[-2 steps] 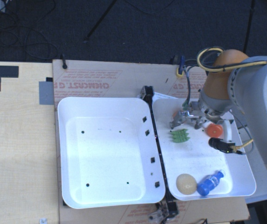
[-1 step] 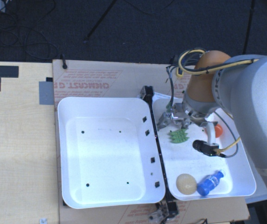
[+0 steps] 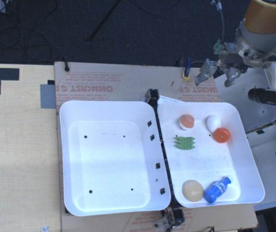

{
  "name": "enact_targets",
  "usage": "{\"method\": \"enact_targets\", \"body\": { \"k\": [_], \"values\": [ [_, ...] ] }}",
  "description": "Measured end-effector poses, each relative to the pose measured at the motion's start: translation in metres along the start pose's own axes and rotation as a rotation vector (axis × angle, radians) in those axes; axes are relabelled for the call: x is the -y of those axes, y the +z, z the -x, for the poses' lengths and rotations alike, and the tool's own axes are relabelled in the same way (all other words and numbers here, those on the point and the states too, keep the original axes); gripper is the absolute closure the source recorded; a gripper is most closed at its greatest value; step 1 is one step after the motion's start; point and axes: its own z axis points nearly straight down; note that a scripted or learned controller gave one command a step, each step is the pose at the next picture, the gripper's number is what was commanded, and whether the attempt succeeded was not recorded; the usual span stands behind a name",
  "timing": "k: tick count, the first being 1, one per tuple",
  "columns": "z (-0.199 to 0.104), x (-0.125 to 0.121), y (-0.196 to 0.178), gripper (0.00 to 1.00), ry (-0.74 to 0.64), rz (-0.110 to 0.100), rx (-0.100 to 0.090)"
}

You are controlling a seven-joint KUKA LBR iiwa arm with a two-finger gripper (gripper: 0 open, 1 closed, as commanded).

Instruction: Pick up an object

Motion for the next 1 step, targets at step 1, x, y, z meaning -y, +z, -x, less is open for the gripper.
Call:
{"method": "enact_targets", "body": {
  "k": [1],
  "values": [
    [0.0574,0.0057,0.1015,0.00,0.007,-0.026,-0.001]
  ]
}}
